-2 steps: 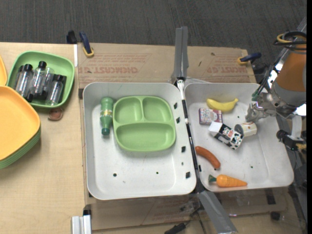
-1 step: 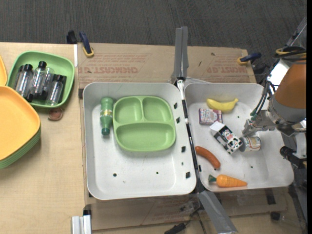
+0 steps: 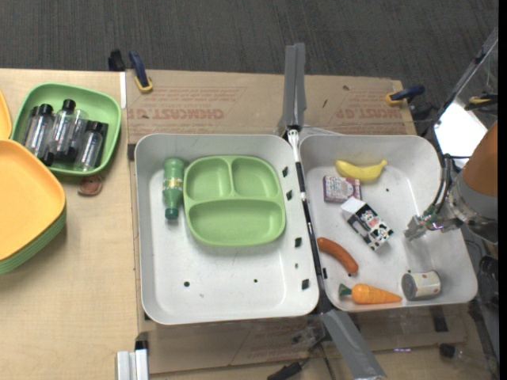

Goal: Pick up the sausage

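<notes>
The carrot (image 3: pixel 371 294) lies along the near wall of the right bin (image 3: pixel 444 275), and everything else is placed from it. Just right of the carrot, a small tin (image 3: pixel 421 284) lies on its side in the bin's near right corner. Just beyond the carrot and slightly left, the sausage (image 3: pixel 338 255) lies slantwise on the bin floor (close to the left wall, touching nothing). Farther back, a black-and-white box (image 3: pixel 368 223) lies tilted mid-bin, with a purple packet (image 3: pixel 341 188) beyond it and a banana (image 3: pixel 360 169) near the far wall.

The gripper (image 3: pixel 420 226) hangs over the bin floor right of and beyond the carrot, well apart from the sausage; it is too small and dim here to tell how the jaws stand, and nothing is visibly in them.

Left of the carrot, the left bin (image 3: pixel 222 291) holds a green divided plate (image 3: pixel 234 200) and, at its far left side, a green bottle (image 3: pixel 173 187).
</notes>
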`<state>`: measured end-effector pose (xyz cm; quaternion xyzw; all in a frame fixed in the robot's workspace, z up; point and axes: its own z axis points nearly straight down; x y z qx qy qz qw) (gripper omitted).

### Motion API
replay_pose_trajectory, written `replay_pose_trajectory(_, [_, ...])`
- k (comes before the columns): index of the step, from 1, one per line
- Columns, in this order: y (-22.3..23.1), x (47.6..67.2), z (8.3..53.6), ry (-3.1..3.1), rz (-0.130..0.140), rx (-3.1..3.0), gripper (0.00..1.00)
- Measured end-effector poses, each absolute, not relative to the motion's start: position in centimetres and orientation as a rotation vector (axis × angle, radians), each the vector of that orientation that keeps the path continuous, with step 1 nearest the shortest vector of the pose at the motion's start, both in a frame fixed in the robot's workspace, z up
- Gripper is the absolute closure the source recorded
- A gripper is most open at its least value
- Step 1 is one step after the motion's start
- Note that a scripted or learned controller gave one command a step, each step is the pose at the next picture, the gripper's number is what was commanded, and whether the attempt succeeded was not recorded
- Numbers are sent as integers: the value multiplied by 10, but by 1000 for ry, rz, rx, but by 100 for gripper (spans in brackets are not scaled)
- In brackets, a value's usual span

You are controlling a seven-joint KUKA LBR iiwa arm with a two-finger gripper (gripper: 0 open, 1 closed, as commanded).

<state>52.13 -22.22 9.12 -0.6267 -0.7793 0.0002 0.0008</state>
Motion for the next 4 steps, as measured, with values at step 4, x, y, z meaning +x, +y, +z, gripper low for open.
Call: replay_pose_trajectory(4, [-221, 478, 91, -3051, -3, -747, 100])
